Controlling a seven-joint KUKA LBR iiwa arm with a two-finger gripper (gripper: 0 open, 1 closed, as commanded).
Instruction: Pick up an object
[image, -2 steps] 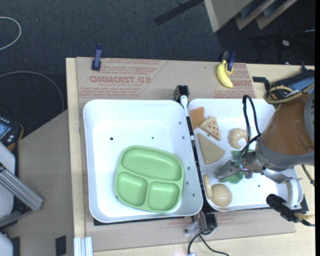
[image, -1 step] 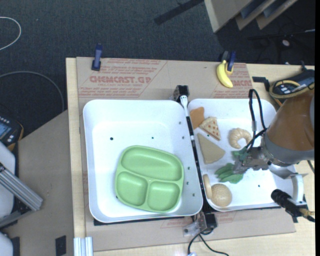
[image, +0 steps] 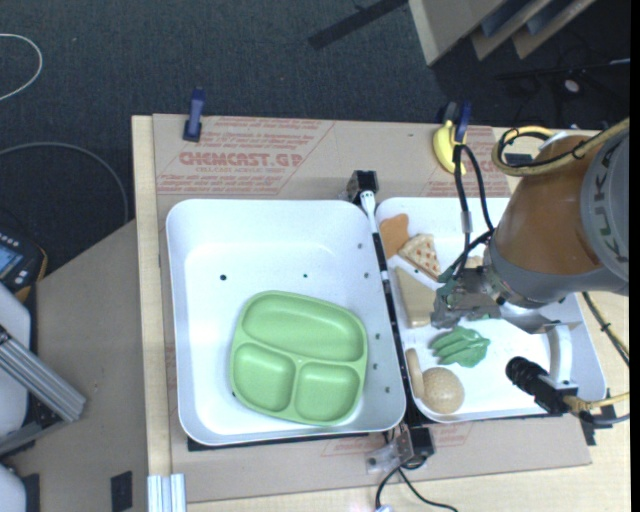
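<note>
This looks like a robot lab. A big grey and orange robot arm (image: 560, 230) reaches over a brown bench (image: 250, 150) with two white bins (image: 190, 300), with loose cables (image: 470, 190) close by.

floor: dark carpet (image: 90, 60) | bench: brown board (image: 250, 150) | cables: white (image: 20, 60)
</note>
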